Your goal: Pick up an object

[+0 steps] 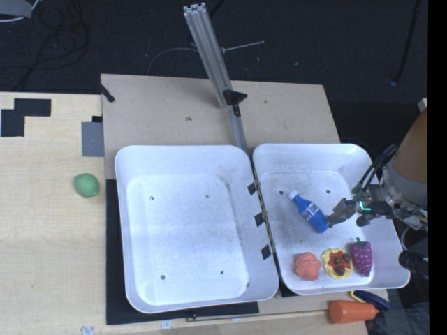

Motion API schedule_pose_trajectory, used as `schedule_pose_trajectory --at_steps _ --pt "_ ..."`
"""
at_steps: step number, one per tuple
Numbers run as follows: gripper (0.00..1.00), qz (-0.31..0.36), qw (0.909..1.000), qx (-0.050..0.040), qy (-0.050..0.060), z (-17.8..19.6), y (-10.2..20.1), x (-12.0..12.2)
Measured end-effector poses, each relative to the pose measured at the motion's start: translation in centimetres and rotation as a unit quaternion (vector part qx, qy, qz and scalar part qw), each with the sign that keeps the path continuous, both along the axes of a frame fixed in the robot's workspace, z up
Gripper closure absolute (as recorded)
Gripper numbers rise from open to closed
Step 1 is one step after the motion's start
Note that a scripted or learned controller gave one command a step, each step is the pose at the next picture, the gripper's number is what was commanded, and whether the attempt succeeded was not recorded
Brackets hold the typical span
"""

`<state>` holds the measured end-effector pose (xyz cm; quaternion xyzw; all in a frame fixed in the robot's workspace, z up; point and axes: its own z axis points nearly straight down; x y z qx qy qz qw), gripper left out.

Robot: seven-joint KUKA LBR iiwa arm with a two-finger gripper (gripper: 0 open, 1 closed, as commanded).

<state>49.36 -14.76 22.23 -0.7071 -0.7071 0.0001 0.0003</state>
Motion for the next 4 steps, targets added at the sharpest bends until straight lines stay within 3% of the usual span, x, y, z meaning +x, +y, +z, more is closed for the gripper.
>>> schedule_pose_trajectory --at_steps 1,4 --pt "0.0 0.0 1.0 0.0 0.0 0.0 0.0 0.0" --pt "0.0 0.0 1.0 -0.0002 0.0 -13.1 0.4 0.9"
